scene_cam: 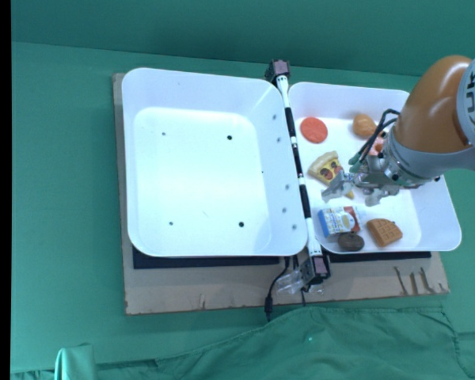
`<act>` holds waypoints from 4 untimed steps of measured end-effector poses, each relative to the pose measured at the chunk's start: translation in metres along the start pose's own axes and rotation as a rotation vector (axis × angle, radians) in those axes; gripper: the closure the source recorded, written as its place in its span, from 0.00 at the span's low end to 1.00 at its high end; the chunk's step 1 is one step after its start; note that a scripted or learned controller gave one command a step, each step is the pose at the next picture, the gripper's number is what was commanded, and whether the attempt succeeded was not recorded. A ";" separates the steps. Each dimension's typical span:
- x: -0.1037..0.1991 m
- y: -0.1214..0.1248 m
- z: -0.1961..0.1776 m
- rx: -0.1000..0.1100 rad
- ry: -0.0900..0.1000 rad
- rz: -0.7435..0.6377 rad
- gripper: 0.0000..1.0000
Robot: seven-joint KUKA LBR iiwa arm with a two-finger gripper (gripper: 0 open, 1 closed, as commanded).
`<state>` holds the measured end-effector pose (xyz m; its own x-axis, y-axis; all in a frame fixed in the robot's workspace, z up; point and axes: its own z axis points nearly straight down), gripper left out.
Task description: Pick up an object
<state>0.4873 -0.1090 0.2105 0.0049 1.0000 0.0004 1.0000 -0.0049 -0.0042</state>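
A yellow pizza-slice toy with red spots lies in the right white bin, near the divider between the bins and just left of the gripper. The gripper hangs low over the middle of this bin, its metal tip just beside the slice's lower right edge; whether its fingers are spread or closed cannot be told, and nothing is seen between them. Below it lies a small clear packet with a blue and red label, touching a dark brown round cookie-like piece, with an orange waffle-shaped piece beside that. Farther up sit a flat red disc and an orange rounded lump. The left white bin adjoins on the green-covered bench.
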 end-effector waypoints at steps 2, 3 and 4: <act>-0.003 0.005 0.013 -0.026 -0.005 0.004 1.00; -0.002 0.011 -0.033 -0.013 -0.003 -0.002 1.00; 0.000 0.012 -0.098 -0.016 -0.003 -0.003 1.00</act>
<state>0.4993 -0.1093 0.3083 0.0022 1.0000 -0.0030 0.9999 -0.0022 0.0114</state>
